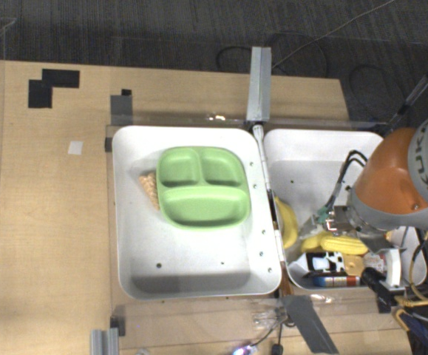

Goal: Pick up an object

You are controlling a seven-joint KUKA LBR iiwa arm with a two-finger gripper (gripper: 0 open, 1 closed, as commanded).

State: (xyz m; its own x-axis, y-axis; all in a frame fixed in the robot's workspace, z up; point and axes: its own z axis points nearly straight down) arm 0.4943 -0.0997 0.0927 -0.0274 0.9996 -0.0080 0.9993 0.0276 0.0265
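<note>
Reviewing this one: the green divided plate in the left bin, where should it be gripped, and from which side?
Probably by its rim. The green divided plate lies flat and is likely too broad to span, so the pincer should come straight down and pinch one edge. The near edge looks best: bare left bin floor lies beside it, while something tan is tucked against its left edge.

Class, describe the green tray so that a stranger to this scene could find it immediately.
Start with the left white bin. The green tray lies in its upper half, with three compartments. It is the largest green thing there, partly covering a tan object at its left edge.
</note>
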